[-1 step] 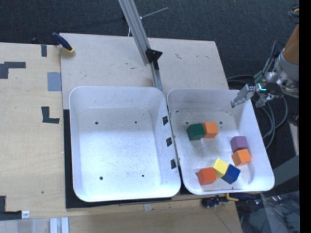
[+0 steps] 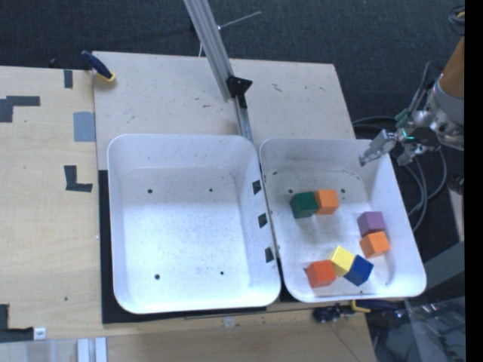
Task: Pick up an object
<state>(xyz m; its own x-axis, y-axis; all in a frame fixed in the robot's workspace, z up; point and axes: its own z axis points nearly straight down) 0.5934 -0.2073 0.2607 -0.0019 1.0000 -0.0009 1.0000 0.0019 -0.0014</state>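
Overhead view of the pale wooden desk (image 2: 173,96) with two shallow white plastic bins set side by side. Nearest the camera, in the front of the right-hand white bin (image 2: 404,225), lie a red-orange cube (image 2: 321,273), a yellow cube (image 2: 343,259) and a dark blue cube (image 2: 360,270), the three touching in a cluster. Just behind them, near the bin's right wall, an orange cube (image 2: 375,243) sits against a purple cube (image 2: 370,222). Further back, toward the bin's middle, a dark green cube (image 2: 304,204) touches a second orange cube (image 2: 327,200). The left-hand white bin (image 2: 121,164) stands alongside, separated from the right bin by a thin divider edge. At the far right corner of the right bin, the two-finger gripper (image 2: 375,151) hangs over the rim, well apart from every cube; nothing lies between its fingers, and whether they are apart or together cannot be told at this size. Judged from this arrangement, the task stands at its beginning: no cube is grasped or lifted, and approach, descent, closing and raising are all left to do. A slanted grey metal rail (image 2: 207,32) crosses the far part of the desk.
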